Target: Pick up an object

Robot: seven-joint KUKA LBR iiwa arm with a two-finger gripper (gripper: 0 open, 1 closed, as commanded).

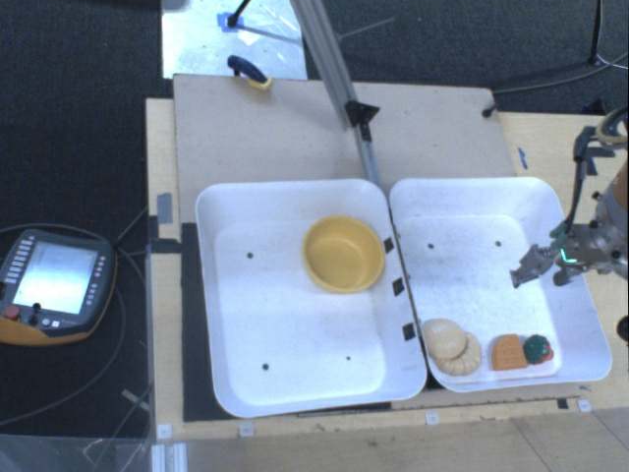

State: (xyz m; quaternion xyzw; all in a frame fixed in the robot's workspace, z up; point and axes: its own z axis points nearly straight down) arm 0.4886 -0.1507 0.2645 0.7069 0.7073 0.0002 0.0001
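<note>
Holding one yellow bowl [343,254], one bin [236,362] neighbours three-item bin [580,332].

Dark carpet floor [79,96]; tan bench [295,136]; teach pendant [54,285] lying left; bright floor patch [211,13].

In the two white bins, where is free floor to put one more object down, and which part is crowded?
Left bin: bare floor all around the yellow bowl, widest toward the near-left corner. Right bin: bare far half. Its near edge is crowded by the beige round piece and orange-green toy.
</note>
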